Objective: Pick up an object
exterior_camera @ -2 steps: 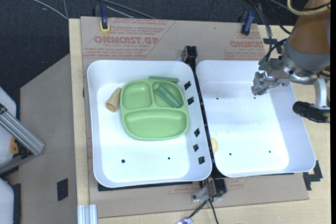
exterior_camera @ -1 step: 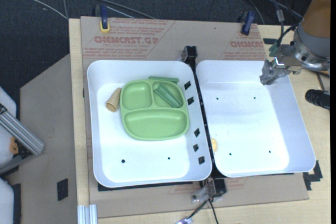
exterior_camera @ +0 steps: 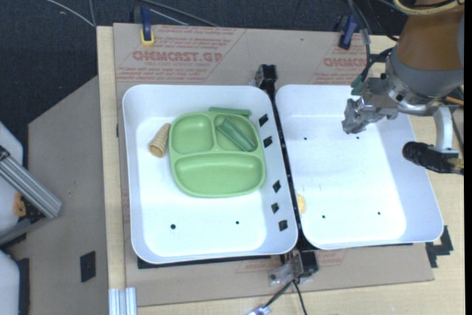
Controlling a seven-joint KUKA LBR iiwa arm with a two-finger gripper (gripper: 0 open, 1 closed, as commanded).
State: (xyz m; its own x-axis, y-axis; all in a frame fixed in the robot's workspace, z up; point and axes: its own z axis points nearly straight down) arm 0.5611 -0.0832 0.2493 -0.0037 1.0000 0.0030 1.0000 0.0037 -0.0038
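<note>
Right of the green divided plate (exterior_camera: 217, 162), over the other bin (exterior_camera: 383, 188), the end effector (exterior_camera: 355, 119) hangs, grip state unclear; nothing picked yet

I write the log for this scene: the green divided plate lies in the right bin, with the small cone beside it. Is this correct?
One detail is wrong. The camera view shows the green divided plate in the left bin, not the right one. The small cone does lie beside it.

Right bin (exterior_camera: 383, 203) floor open.
Left bin (exterior_camera: 147, 225) crowded: green tray (exterior_camera: 217, 170), cone (exterior_camera: 158, 140) beside it; front strip free.
</note>
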